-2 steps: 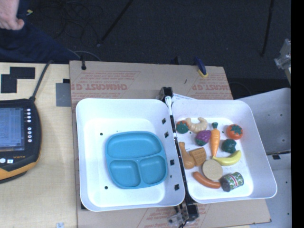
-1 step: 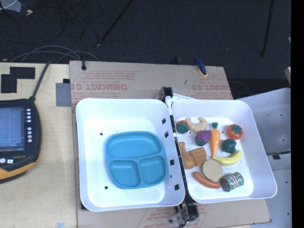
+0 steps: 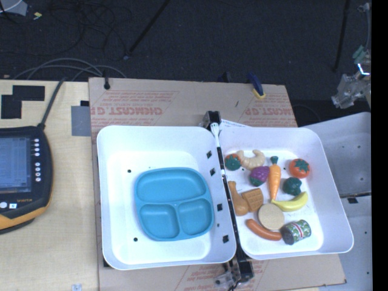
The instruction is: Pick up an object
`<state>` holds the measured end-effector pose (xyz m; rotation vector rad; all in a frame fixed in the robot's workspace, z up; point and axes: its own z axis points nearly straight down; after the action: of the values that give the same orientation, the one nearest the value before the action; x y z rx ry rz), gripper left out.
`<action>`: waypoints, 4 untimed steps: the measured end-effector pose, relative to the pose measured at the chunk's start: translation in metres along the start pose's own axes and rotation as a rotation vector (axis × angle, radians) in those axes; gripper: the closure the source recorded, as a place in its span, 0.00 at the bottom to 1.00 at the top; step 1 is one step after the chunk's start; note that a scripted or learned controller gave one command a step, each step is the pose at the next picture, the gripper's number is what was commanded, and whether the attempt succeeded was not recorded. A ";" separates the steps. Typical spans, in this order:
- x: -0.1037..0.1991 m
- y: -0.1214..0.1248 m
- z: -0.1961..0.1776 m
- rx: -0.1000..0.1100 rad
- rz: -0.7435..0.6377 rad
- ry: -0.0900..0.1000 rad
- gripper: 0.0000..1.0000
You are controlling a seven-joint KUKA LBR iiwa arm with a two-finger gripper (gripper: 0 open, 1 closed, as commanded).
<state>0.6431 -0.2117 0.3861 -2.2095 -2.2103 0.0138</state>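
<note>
Nothing is picked yet: the carrot (image 3: 274, 181), banana (image 3: 291, 202) and other toy foods lie in the right bin (image 3: 330, 223). The end effector (image 3: 351, 90) sits at the far right edge; its grip state cannot be told.

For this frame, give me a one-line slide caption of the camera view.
Blue three-compartment plastic tray in the left white bin; toy food, including an orange carrot and yellow banana, in the right white bin.

The handheld control pendant (image 3: 21, 177) at nine o'clock is cut off by the left edge, its screen too blurred to read. At two o'clock a metallic part (image 3: 351, 90) is too indistinct to identify. The can's (image 3: 296, 231) label is too small to read.
</note>
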 end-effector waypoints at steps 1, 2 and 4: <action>0.001 -0.008 -0.162 -0.032 -0.004 -0.011 1.00; -0.001 0.000 -0.053 -0.005 0.002 -0.002 1.00; -0.001 0.000 -0.014 -0.002 0.002 0.000 1.00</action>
<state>0.6429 -0.2129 0.3999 -2.2123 -2.2094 0.0125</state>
